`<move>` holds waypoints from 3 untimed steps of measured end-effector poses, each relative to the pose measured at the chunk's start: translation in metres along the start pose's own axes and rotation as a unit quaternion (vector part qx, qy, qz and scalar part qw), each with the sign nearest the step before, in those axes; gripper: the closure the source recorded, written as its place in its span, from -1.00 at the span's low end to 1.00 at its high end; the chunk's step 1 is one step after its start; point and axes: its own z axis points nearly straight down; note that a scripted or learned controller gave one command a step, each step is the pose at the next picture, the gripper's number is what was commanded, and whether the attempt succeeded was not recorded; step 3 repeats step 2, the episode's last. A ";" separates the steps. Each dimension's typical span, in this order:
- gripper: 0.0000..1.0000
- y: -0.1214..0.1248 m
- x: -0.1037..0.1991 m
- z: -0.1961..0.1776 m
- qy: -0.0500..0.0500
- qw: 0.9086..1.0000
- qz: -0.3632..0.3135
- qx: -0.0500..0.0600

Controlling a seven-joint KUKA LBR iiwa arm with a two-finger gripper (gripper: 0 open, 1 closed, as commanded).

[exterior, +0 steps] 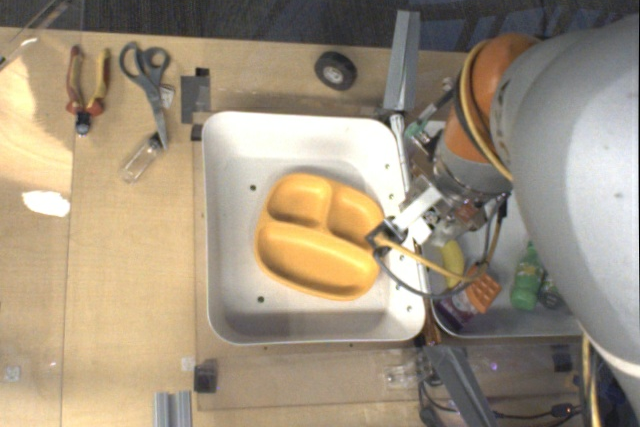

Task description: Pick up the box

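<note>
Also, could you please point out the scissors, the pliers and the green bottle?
scissors (154, 98), camera view, on the pivot.
pliers (88, 102), camera view, where the handles meet.
green bottle (526, 279), camera view, on its body.

One camera hangs above the tabletop (120, 245), looking down at a slight slant, fairly close; one white bin (228, 215) sits mid-frame, the arm (580, 165) crowding the right edge.

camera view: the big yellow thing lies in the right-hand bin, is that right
Not quite. In the camera view the big yellow thing lies in the left-hand bin, not the right-hand one.
</note>
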 end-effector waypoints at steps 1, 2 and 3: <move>1.00 0.015 0.057 -0.108 0.001 0.992 0.123 -0.001; 1.00 -0.041 -0.018 -0.092 0.000 0.999 -0.036 0.000; 1.00 -0.041 -0.018 -0.092 0.000 0.999 -0.036 0.000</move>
